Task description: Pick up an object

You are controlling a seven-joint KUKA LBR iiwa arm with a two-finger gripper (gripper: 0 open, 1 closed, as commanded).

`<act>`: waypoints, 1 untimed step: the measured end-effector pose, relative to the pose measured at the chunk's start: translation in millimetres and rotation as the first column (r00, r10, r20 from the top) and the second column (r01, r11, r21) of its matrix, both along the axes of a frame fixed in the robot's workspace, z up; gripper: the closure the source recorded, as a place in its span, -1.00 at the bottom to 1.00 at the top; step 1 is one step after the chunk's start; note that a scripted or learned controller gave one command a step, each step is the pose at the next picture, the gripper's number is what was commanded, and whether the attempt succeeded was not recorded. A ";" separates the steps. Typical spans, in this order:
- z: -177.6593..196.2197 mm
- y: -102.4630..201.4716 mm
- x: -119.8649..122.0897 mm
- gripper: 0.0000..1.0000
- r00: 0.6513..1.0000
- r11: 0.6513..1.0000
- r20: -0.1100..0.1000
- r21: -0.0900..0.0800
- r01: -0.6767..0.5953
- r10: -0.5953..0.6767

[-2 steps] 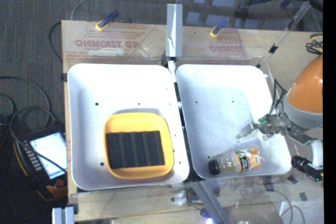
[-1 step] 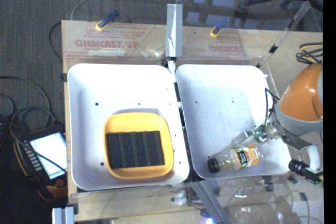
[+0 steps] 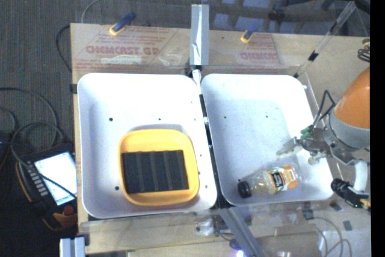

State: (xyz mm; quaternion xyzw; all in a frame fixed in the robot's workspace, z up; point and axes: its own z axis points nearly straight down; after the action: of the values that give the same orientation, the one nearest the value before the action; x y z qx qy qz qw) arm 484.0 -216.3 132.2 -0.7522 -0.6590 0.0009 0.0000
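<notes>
Nearest my camera, along the bottom of the view, runs the front edge of the bench (image 3: 150,227), and on it I see 2 shallow white bins side by side. I'll take the divider between them as my landmark. Left of that divider is the left bin (image 3: 96,99); right of it is the right bin (image 3: 252,99). Well to the right of the divider, past the right bin's far wall, I see the arm's orange band (image 3: 361,102) and grey wrist.

Next in size, a yellow tray-like thing with a dark ribbed inset (image 3: 159,168) lies flat in the left bin, just left of the divider, toward the front. A small plastic bottle with a dark cap and a label (image 3: 269,181) lies on its side in the right bin, right of the divider, near the front wall, cap pointing toward the divider.

My gripper (image 3: 301,142) hangs above the bottle, apart from it, and I cannot tell how it stands.
</notes>
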 end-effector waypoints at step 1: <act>-40.0 18.2 2.7 -1.00 0.979 0.979 0.010 -0.007 -0.205 0.205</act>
State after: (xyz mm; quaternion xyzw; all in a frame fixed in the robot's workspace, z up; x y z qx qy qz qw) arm 486.6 -198.1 92.1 -0.6801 -0.7331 -0.0010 -0.0056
